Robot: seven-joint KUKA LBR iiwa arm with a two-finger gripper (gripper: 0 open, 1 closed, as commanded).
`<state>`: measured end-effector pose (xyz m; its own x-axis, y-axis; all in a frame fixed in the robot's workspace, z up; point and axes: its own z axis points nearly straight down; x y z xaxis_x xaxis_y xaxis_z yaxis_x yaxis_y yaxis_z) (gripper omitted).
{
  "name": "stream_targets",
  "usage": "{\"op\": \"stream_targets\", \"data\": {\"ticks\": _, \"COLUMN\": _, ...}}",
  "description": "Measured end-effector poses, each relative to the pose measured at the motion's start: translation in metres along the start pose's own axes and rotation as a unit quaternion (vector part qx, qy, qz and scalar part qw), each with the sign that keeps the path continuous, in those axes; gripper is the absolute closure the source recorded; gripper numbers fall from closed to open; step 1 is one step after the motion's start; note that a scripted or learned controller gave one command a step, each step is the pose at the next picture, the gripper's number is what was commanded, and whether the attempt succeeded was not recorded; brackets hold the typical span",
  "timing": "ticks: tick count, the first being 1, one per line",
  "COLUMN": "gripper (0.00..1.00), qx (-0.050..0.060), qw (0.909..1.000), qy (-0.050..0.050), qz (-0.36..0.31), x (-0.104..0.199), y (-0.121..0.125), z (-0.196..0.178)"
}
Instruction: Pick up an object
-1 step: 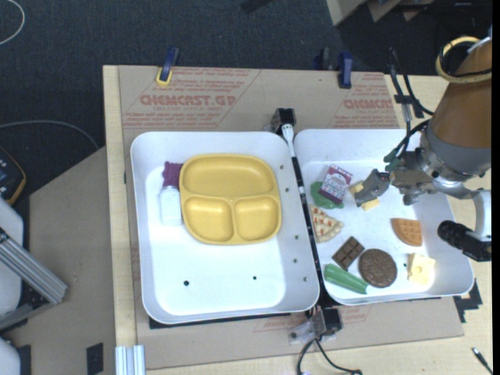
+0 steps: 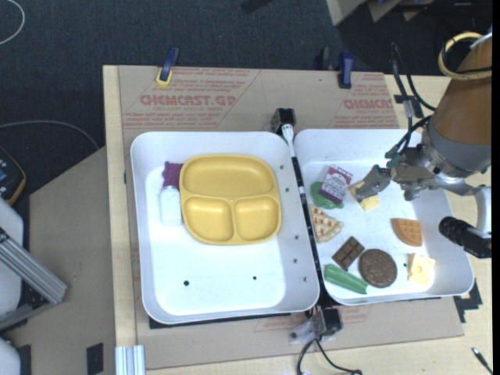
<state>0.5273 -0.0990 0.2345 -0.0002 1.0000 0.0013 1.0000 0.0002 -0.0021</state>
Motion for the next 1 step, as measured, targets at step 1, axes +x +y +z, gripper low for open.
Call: {"op": "stream_targets", "data": {"ticks": 1, "gripper": 0.0, "qx": 0.003, "qw": 1.0, "qy": 0.0, "qz": 0.0, "x": -0.0021, "y": 0.0, "z": 0.0431}}
